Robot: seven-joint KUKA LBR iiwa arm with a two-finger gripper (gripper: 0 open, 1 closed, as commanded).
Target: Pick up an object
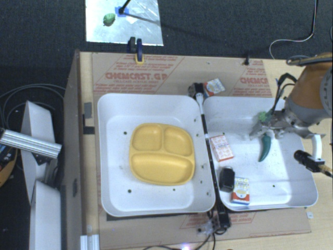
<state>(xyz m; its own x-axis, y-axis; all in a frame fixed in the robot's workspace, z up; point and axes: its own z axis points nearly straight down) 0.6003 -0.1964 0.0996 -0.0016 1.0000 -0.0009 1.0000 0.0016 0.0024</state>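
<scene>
Looking down on the bench from my console, I see a green chili pepper (265,147) hanging in the right bin (291,194), in the right half of the frame. It is slim, curved and glossy, dark teal-green along its body and paler green at the stem end, which points up toward the gripper (266,123). Its tip points down toward the bin floor.

I see the gripper at the upper end of the pepper, with grey metal fingers (258,130) spread on either side of the stem end. The pepper's top sits right at the fingers, so it looks pinched there (though the contact itself is small and hard for me to make out). How wide the fingers stand I cannot tell. The arm (312,95), with its orange band, comes in from the right edge of the frame.

Lower left in the same bin lie a white card with red print (222,149), a small black object (227,178) and a little red, white and yellow box (240,190), all well apart from the pepper.

In the left bin (117,191), near the centre of the frame, rests a yellow divided plate (162,153).
</scene>
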